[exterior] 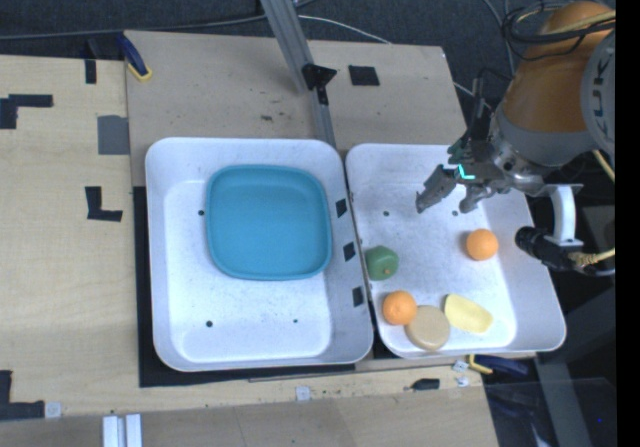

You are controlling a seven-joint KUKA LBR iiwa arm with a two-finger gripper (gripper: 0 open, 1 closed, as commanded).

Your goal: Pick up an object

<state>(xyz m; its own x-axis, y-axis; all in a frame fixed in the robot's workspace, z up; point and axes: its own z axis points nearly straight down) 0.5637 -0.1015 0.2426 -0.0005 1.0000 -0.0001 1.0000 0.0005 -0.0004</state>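
Oranges, two of them, lie in the right bin [520, 330] beneath me, and either would serve as my pick. From the overhead camera I see one orange [481, 244] at the bin's right side, just near of my gripper [452, 195], and the second orange [399, 308] toward the near left corner. A green piece [381, 261] sits at the bin's left edge, just far of that second orange. A tan disc [430, 327] and a yellow piece [466, 313] crowd the near edge, the disc touching the second orange and the yellow piece, as far as I can tell.

My two fingers are spread apart with nothing between them, and I hang over the far middle of the right bin, above bare floor. The left bin [170, 235] carries a blue plate [268, 221], well apart from me and no concern for this step.

I judge the step in hand to be choosing a target and lining up over it. The right-hand orange looks best: it stands alone, with free floor all round, so my fingers can drop either side without nudging a neighbour. To do it well I should centre over it, keep my fingers wide until they straddle its widest part, then close gently, since a round thing may roll or squirt out if I pinch off-centre. The near cluster is a poorer choice; things packed so close could be pushed about or caught together.
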